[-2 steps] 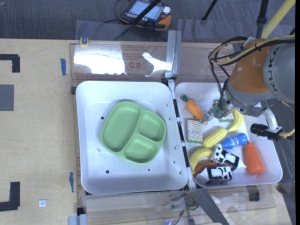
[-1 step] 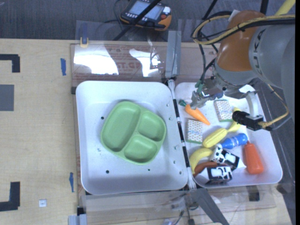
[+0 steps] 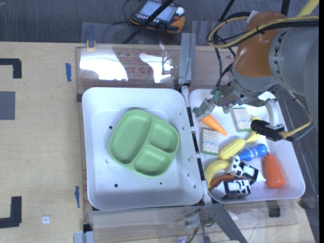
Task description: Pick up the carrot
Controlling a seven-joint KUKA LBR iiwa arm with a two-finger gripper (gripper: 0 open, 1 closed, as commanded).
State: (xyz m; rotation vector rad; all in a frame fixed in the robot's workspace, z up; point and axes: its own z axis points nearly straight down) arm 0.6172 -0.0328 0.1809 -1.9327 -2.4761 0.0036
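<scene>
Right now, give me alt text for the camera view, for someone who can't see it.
The gripper hovers just above the carrot in the right bin, among other toy foods. The left bin holds a green divided plate.

Reaches in from the right edge, grey and bulky, sloping down and leftward. Wears an orange band (image 3: 258, 37) above the wrist, bright and rounded, looped over by yellow and black cables. Narrows below that band into a darker wrist block crowded with small fittings. Ends in the pincer (image 3: 211, 104) at the lowest, leftmost tip, angled down and to the left. Shows pale greenish-grey finger parts there, small and partly blurred. Leaves the gap between those tips too unclear to judge.
</scene>
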